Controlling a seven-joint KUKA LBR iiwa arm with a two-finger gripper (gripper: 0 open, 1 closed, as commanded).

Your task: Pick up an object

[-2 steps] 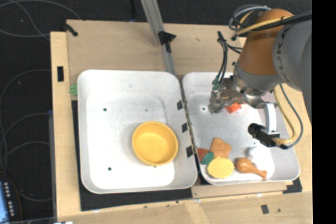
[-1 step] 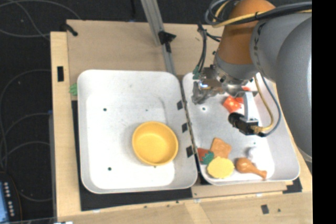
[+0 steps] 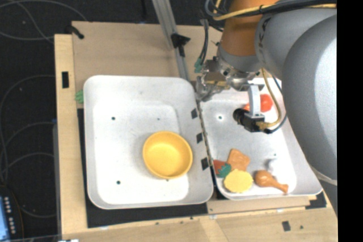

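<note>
Hovering over the far end of the right bin (image 3: 295, 178), against the divider shared with the left bin (image 3: 102, 122), the tool (image 3: 212, 83) carries no visible object; you cannot tell its opening. Note the toy pieces clustered at the right bin's near end: orange cracker (image 3: 238, 159), yellow disc (image 3: 237, 181), drumstick (image 3: 270, 180). Expect a reach toward that near end. A yellow bowl (image 3: 167, 154) sits in the left bin.
</note>
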